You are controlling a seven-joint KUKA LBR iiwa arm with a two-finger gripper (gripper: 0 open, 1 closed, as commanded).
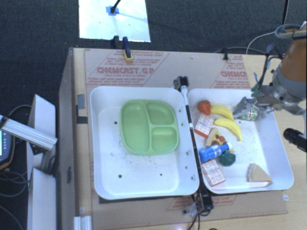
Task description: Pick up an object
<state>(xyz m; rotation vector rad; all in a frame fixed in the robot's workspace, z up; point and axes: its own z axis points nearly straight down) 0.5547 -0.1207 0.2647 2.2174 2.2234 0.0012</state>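
Two fingers [250, 107] at the end of the grey arm [288, 75] are seen at the upper right of the frame, low over the far corner of the right bin [283, 166]. A crumpled green and white wrapper [247, 113] lies at their tips; whether it is pinched between them, or how far they are spread, cannot be told.

If the wrapper is only brushed, it could be nudged against the bin wall and the grasp missed.

Just left of it two bananas [229, 126] are laid, with a red fruit [205, 107] beside them. Lower in the bin a blue bottle [213, 152], a dark green lump [228, 158], two red cartons [212, 172] and a pale wedge [259, 174] are scattered. A green divided tray [148, 127] is held in the left bin [105, 176], on the table [120, 68].
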